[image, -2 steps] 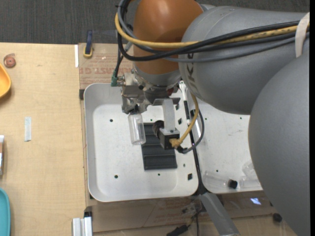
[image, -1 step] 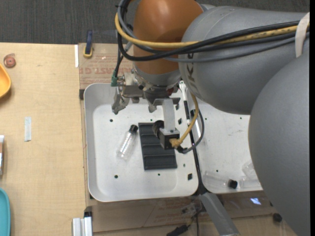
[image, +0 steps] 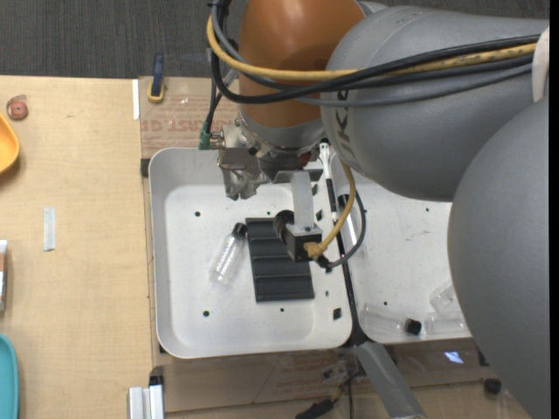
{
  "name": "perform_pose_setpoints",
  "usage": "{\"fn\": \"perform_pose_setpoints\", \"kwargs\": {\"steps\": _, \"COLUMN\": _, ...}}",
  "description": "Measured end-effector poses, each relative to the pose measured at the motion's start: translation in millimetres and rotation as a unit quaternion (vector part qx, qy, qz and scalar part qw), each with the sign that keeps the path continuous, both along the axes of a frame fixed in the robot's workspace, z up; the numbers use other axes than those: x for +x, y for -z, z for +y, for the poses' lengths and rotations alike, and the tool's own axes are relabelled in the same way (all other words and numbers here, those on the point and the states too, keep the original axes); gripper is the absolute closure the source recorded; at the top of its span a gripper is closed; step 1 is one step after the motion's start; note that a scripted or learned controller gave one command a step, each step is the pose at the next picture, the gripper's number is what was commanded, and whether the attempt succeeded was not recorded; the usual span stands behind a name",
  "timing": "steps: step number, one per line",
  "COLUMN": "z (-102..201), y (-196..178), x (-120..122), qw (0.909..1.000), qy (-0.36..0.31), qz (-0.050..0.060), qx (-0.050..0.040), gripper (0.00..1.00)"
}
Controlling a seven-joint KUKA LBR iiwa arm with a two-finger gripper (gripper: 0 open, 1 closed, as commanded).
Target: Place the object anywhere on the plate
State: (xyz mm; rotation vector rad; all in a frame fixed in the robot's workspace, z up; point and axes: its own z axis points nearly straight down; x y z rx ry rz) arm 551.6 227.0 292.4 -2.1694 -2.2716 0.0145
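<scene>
Jaws hang low over left bin [image: 175, 321], right above black ribbed plate [image: 281, 273]; can't tell if apart or together. Clear tube w/ black cap [image: 226, 256], likely the object, lies just left of jaws, beside plate, touching its edge; not yet on it.

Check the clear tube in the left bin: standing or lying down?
Lying down: the clear tube rests on its side on the bin floor, beside the black ridged block.

Clear plastic tube [image: 226, 259], matt black ribbed block [image: 279, 261] — smooth white bin [image: 179, 321]
</scene>
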Motion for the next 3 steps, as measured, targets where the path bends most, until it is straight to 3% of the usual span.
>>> {"fn": "perform_pose_setpoints", "kwargs": {"steps": 1, "z": 0.0, "y": 0.0, "x": 0.0, "qw": 1.0, "qy": 0.0, "qz": 0.0, "qx": -0.0001, "gripper": 0.0}}
{"fn": "perform_pose_setpoints", "kwargs": {"steps": 2, "z": -1.2, "y": -7.5, "x": 0.5, "qw": 1.0, "qy": 0.001, "qz": 0.001, "qx": -0.0016, "gripper": 1.0}}
{"fn": "perform_pose_setpoints", "kwargs": {"steps": 3, "z": -1.1, "y": -7.4, "x": 0.5, "qw": 1.0, "qy": 0.001, "qz": 0.001, "qx": -0.0018, "gripper": 0.0}}
